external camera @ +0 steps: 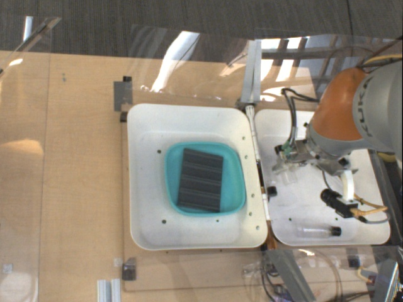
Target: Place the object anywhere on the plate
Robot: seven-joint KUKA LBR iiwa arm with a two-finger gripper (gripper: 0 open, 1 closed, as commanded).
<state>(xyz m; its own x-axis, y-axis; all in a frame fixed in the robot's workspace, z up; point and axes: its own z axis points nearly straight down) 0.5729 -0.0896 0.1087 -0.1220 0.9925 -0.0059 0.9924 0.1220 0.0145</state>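
Slab already on plate, arm parked over the other bin.
Dark ribbed slab (201, 180) lies flat in the teal plate (173, 190), tilted a touch, well inside the rim, so I'd judge the placement done. The plate sits mid left bin (145, 225). From my seat the gripper (291, 155) hangs at 3 o'clock of the plate, over the right bin (371, 234); whether the jaws are open I cannot tell. A small vial (318, 231) rests at that bin's 6 o'clock.
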